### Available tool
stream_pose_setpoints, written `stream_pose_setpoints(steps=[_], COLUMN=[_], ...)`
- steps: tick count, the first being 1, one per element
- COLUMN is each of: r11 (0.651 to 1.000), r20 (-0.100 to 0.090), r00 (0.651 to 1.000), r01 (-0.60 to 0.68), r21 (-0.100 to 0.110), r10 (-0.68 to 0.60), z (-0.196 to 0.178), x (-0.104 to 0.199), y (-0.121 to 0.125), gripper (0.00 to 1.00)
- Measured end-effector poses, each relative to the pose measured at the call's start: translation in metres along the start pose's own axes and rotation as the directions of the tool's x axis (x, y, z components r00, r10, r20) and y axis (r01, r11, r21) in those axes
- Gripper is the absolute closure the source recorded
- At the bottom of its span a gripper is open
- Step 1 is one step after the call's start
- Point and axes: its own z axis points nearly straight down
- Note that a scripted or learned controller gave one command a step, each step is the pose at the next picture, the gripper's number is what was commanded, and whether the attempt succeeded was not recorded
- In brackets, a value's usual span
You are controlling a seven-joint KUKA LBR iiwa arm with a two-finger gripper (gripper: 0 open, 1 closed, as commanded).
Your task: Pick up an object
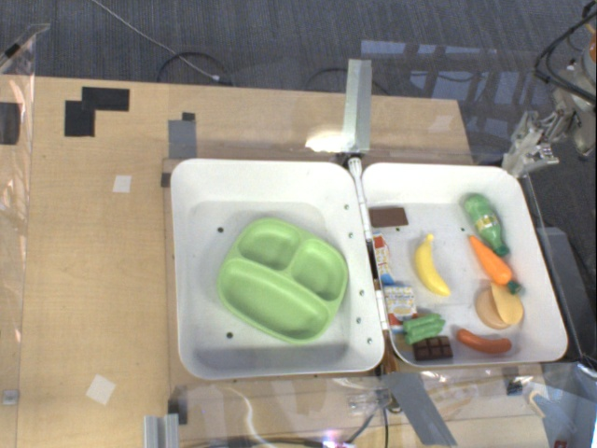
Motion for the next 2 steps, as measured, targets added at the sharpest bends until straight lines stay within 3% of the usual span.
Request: stream_pose_setpoints(steps=[1,2], r11=[1.000,0.987], r20=[0.017,0.008], r00=[1.000,0.987], r01=[0.009,-0.161], r21=[0.003,-0.002], r10=[-0.009,0.161], z=[-0.017,-0.052], x=[-0.005,-0.018], y=[0.005,0.035], gripper=[1.00,1.00])
